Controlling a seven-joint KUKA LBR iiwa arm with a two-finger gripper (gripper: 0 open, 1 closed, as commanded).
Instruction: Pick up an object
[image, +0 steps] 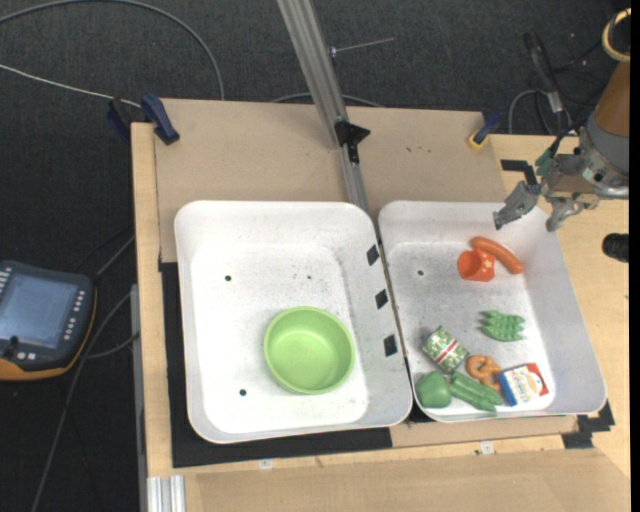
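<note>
Your gripper (532, 206) hangs over the right bin's (560, 330) far rim, jaws apart and holding nothing. The orange sausage (497, 254) lies just below it, touching the red pepper (477, 265) (a descent could pinch both or skid off).

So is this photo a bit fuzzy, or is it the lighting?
Camera view: the light is even and soft, with faint shadows and no harsh glare on the white bins; the green bowl looks fairly crisp, but the small toys by the carton are grainy, and the gripper is slightly blurred.
</note>
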